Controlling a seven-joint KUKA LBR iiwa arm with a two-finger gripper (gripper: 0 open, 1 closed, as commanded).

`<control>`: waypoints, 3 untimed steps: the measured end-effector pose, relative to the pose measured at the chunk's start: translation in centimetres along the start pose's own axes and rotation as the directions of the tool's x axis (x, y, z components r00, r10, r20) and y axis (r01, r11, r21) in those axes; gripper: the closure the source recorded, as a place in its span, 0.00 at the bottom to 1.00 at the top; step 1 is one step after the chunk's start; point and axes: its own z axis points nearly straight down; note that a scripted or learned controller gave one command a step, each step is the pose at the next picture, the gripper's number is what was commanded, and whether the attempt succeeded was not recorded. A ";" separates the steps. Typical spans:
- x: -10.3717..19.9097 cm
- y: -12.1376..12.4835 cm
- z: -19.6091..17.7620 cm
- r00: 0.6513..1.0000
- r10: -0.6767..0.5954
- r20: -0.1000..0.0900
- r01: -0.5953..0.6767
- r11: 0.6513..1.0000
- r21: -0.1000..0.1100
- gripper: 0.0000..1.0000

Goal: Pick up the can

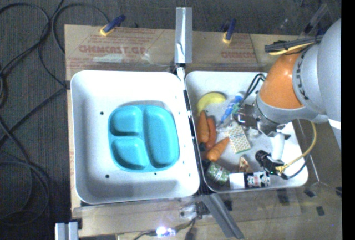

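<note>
Whether the gripper [250,122] is open or closed cannot be told, since the wrist covers it over the middle of the right bin [299,178]. The can [218,173] lies on its side at that bin's front-left corner, beside a carrot [217,148] and a small bottle [249,180], so a descent square over its body, clear of the wall, is advised. The left bin [89,122] holds a blue tray [145,136]; both bins rest on a cardboard-covered bench [111,50] above dark carpet crossed by cables.

Even overhead light, soft shadows, slightly grainy, bright bins [83,122]
</note>
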 end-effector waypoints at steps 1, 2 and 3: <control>-3.7 7.6 -3.5 0.992 0.130 0.001 -0.130 0.991 0.014 0.00; -2.1 -0.3 0.0 0.977 0.215 0.000 -0.215 0.977 0.004 0.00; -5.2 7.7 0.1 0.971 0.237 -0.012 -0.237 0.971 0.012 0.00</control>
